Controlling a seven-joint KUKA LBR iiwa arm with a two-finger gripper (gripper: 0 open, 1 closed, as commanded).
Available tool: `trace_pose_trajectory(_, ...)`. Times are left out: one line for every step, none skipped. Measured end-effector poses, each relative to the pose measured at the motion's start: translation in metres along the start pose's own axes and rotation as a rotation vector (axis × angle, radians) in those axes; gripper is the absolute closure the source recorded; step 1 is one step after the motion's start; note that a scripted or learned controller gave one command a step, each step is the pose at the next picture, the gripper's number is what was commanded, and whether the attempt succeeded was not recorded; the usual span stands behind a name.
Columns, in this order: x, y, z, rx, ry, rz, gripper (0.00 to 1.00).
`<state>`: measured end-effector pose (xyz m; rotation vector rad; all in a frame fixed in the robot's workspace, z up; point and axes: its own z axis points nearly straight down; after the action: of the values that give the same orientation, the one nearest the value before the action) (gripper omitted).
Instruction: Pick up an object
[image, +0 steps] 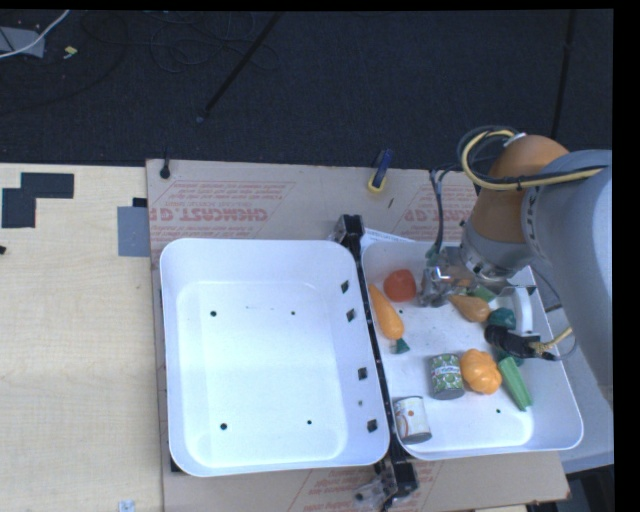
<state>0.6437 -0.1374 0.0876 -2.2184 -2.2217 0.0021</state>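
Observation:
My gripper (433, 290) is lowered into the right bin (560, 425) near its far edge. A red tomato-like ball (400, 285) lies just left of it. An orange carrot (386, 312) lies along the bin's left wall. A small orange piece (469, 307) and a teal item (500, 320) sit right of the gripper, partly under the wrist. Nearer the front are a green-labelled can (447, 376), an orange pepper (481, 371), a green vegetable (516, 383) and a white cup (411, 418).
The left bin (180, 300) stands beside the right one, with black clips (350, 228) along the shared wall. A blue and yellow clamp (380, 172) sits on the cardboard behind the bins.

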Motion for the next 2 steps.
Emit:
trace_pose_trajectory(0.023, 0.000, 0.000, 0.002, 0.000, 0.000, 1.00)
trace_pose_trajectory(-0.025, 0.000, -0.064, -0.005, -0.003, 0.004, 1.00)
